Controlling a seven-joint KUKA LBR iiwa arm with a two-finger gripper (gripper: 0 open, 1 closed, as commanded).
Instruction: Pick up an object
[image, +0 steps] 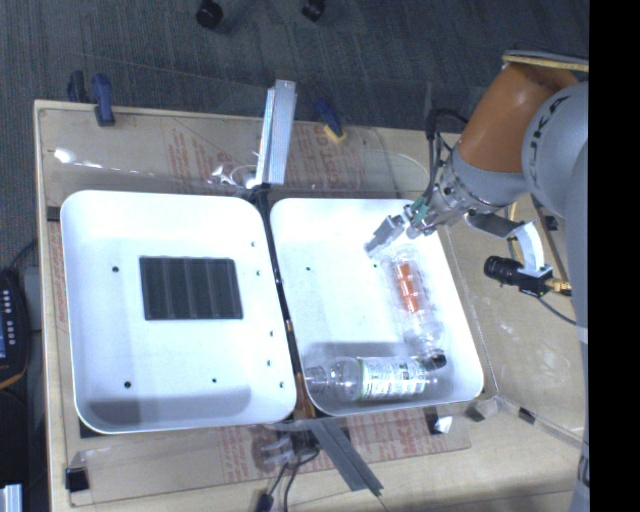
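Two clear plastic bottles lie in the right bin (320, 300). One with an orange label (412, 297) lies along the bin's right side, cap toward the near edge. The other, with a pale label (372, 377), lies across the near end. My gripper (388, 236) hangs over the far right part of this bin, just beyond the top of the orange-label bottle. Nothing shows between its fingers, and their gap is too small to read.
The left bin (110, 340) holds a dark ribbed rectangle (190, 288). A metal bar (275, 135) stands at the back between the bins. Blue clamps (101, 97) sit on the bench's far edge. A black cable part (515, 272) hangs right of the bin.
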